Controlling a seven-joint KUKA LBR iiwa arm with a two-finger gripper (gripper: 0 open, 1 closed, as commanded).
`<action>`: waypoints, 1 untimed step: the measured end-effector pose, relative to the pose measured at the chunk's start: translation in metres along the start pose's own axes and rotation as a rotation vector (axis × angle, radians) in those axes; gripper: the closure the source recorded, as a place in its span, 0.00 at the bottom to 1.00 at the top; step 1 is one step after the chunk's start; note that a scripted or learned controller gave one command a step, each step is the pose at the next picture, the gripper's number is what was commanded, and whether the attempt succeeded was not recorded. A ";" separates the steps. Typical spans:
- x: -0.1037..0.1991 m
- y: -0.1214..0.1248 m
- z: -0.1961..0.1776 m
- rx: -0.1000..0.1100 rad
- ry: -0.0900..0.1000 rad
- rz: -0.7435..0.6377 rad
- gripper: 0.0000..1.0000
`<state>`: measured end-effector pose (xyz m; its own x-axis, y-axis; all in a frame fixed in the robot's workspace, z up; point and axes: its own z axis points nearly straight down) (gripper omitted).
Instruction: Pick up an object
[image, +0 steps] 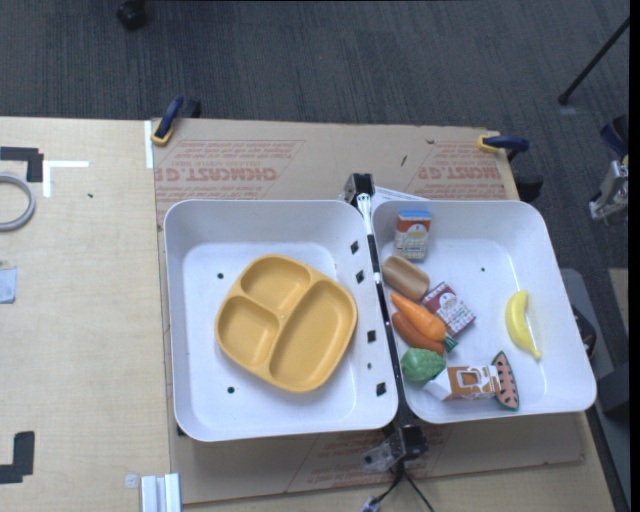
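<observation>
Even, bright overhead light is falling on the bins (190, 300); soft shadows are lying under the plate (287, 322); edges are staying sharp.

yellow plate (287, 322) | orange carrot (417, 320) | yellow banana (520, 322) | white bins (190, 330)

Right bin (560, 300) holds carrot (418, 321), banana (520, 322), watermelon slice (506, 380), small cartons and other toy foods.
</observation>
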<state>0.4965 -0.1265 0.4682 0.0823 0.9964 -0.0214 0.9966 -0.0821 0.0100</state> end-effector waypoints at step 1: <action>0.000 0.001 -0.009 -0.001 -0.002 -0.003 1.00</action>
<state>0.4976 -0.1265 0.4774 0.0791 0.9966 -0.0231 0.9968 -0.0789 0.0106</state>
